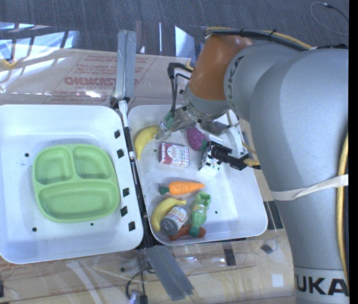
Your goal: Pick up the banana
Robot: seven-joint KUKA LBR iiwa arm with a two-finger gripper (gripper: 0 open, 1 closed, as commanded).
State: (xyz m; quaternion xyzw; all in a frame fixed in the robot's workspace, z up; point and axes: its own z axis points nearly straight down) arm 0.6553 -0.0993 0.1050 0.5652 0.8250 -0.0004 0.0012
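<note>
The fingers (165,129) look a little apart, and nothing sits between them. They are small and partly in shadow, so this is my best reading. The gripper (171,125) hangs low over the far left part of the right bin (249,215), under the big grey arm (280,106).

There are two bananas in that bin. One banana (143,139) lies by the bin's left wall, near the far left corner, just beside the gripper. The other banana (159,211) lies near the bin's near edge, touching a small jar (175,220). It is well apart from the gripper.

A red box (174,155) lies just next to the gripper, toward the middle of the bin. A purple thing (196,137) sits on the gripper's other side. A carrot (185,187) lies in the middle, and a green bottle (199,210) lies by the jar. The left bin (1,170) has a green plate (74,182) in it.

I think the step in hand is the reach — the gripper is close to the far banana but has not got it yet. Nothing is picked up.

Next, I think the gripper has to slide a bit toward the left wall, so the banana sits between the fingers. Then it must go down, squeeze and lift. The wall is very close there — a finger could bump it. The red box is close too and could get pushed.
</note>
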